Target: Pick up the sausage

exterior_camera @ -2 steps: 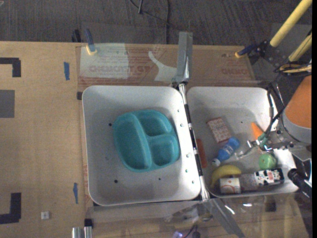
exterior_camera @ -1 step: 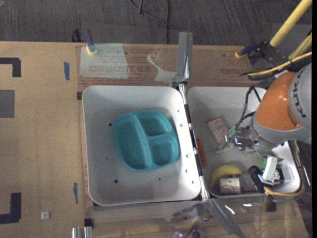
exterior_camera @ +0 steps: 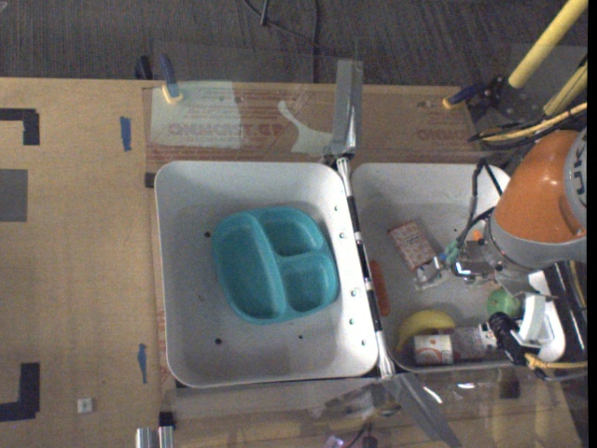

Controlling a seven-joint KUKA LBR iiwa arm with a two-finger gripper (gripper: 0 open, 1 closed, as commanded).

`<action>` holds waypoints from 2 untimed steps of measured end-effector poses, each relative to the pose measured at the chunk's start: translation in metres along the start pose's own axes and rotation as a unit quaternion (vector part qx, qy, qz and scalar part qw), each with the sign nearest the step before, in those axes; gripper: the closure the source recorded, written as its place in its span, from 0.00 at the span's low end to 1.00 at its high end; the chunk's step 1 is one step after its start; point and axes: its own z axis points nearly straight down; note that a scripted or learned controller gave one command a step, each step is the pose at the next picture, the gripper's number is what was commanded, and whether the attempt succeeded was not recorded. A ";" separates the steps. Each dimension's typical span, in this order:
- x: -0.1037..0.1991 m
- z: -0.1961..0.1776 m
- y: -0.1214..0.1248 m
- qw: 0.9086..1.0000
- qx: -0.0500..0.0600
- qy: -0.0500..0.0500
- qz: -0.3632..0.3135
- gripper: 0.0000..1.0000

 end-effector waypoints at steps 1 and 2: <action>-0.031 -0.053 0.119 0.999 -0.001 -0.001 0.045 0.00; -0.080 0.017 0.101 1.000 -0.002 0.001 0.026 0.00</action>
